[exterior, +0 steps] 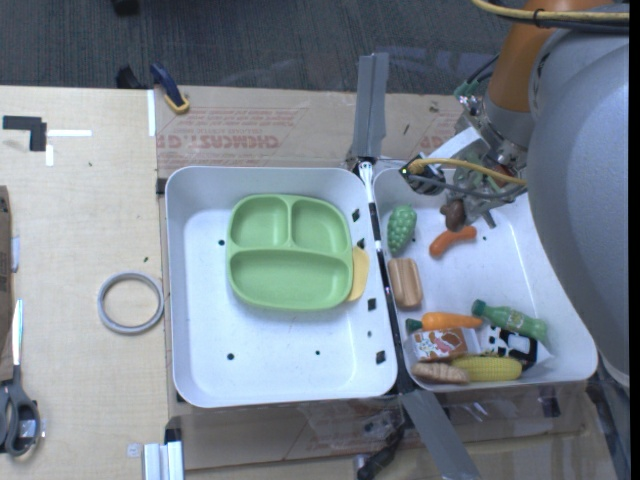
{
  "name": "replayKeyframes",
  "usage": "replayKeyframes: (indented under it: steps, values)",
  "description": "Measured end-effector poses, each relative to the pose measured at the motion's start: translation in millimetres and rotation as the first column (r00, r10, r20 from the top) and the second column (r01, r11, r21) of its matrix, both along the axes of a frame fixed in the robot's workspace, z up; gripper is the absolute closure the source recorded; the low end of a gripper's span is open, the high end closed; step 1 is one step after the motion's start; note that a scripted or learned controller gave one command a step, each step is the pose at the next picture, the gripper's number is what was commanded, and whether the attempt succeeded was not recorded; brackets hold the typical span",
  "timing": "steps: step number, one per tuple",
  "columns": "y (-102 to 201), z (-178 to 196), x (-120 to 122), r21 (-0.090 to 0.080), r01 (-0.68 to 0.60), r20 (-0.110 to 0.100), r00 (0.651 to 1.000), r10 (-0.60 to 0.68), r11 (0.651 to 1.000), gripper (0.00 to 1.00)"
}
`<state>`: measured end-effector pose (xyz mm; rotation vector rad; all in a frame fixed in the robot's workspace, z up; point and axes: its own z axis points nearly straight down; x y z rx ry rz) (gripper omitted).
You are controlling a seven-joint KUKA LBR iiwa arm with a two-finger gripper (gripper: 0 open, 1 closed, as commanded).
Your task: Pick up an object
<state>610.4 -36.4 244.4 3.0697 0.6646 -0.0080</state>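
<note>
I cannot tell the gripper's (462,206) state above the toy carrot (452,240) at the right bin's (555,298) twelve o'clock; light, stiff, slippery, best grasped mid-body.

A pale wooden bench (70,228) is seen from nine to seven o'clock, cardboard (250,133) laid at twelve, and dark grey carpet (280,23) beyond.
</note>
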Motion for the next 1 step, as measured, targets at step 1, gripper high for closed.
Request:
replayKeyframes:
  steps: [1]
  values:
    - [-36.7,57.1,10.3,0.000,0.222,0.002,0.975,-0.222,0.975,1.00]
